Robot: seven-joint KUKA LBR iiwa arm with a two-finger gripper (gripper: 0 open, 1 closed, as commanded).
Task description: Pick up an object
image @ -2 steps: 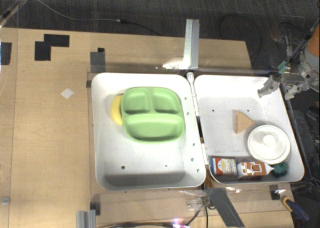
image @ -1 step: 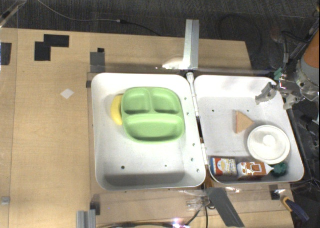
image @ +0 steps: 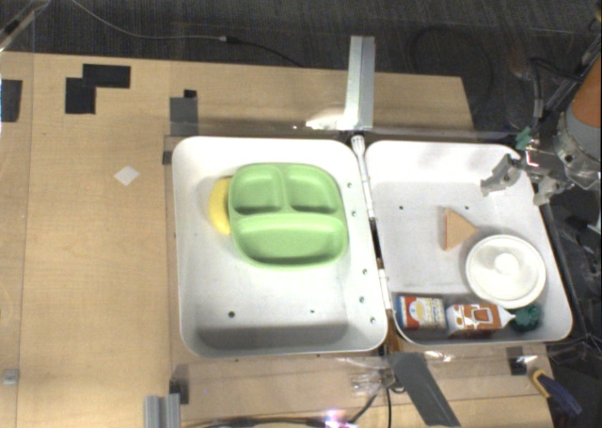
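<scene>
2 white bins sit side by side. The right bin (image: 414, 167) holds a tan wedge (image: 457, 229) at centre, a white bowl (image: 505, 268) at 4 o'clock and a carton (image: 447, 315) at 6. The gripper (image: 515, 170) hovers at 2 o'clock, above bare floor; whether its jaws are spread I cannot tell.

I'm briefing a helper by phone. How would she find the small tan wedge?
Look in the right bin. Near its middle lies the tan wedge, just up-left of the round white bowl. It's the bin's only flat triangular piece.
</scene>
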